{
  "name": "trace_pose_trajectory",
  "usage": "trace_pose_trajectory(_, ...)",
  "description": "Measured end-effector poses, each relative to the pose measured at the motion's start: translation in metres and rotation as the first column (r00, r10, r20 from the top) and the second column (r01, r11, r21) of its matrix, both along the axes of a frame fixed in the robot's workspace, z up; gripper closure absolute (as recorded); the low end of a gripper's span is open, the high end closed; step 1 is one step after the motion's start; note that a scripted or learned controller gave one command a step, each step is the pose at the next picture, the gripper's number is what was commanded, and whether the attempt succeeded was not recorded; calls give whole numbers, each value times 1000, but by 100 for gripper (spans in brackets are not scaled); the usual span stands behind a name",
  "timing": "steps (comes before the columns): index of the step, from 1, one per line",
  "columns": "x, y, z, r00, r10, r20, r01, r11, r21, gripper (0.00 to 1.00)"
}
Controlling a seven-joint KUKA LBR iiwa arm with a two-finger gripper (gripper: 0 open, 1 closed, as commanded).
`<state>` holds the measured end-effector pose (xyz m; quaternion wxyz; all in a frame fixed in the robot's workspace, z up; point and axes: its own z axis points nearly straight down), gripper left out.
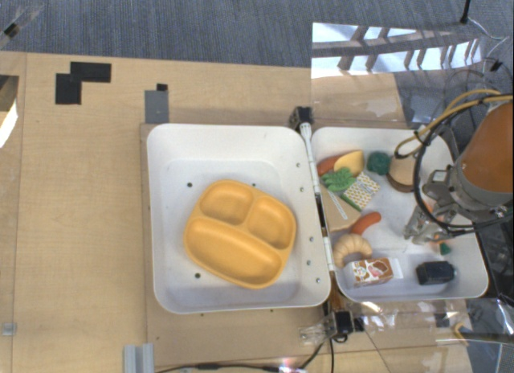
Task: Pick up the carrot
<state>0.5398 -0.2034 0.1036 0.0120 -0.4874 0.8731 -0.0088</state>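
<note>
A: Start at the near edge of the right-hand shallow white bin (480, 281). What lies there?

B: A small printed carton (371, 270) at the near left and a dark, rounded black object (435, 272) to its right. Just beyond the carton are a tan croissant-shaped pastry (353, 244) and a red-orange sausage-like piece (367, 223).

A: And the carrot?

B: I take it to be the small orange piece with a green tip (444, 243), on the right side of that bin, just beyond the black object. Only a little of it shows, so that reading is a judgement. The tool (430, 233) hangs right over it, touching it or nearly so.

A: Is the tool wide, narrow, or holding something?

B: I cannot tell from this slant. The wrist and cables cover too much, and nothing shows the carrot gripped.

A: So which step is this?

B: It looks like the descent or the grasp itself, with the lift not yet done. The next move calls for the tool to close squarely on the carrot, then rise straight up, clear of the black object and the bin's right wall.

A: Farther back?

B: There is a checkered packet (361, 192), a green leafy piece (340, 178), a yellow wedge (349, 160), a dark green lump (378, 161) and a tan round disc (401, 172). All sit well apart from the tool.

A: And the left side?

B: The left-hand white bin (173, 202) holds a yellow divided plate (239, 232), and both bins rest on the pale wooden worktop (72, 227).
</note>
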Motion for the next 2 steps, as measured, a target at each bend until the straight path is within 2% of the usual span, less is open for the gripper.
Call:
trace_pose_trajectory(1,-2,0,-13,969,247,-14,-247,969,1,100)
trace_pose_trajectory(2,0,1,-13,770,638,-15,-638,770,-5,100)
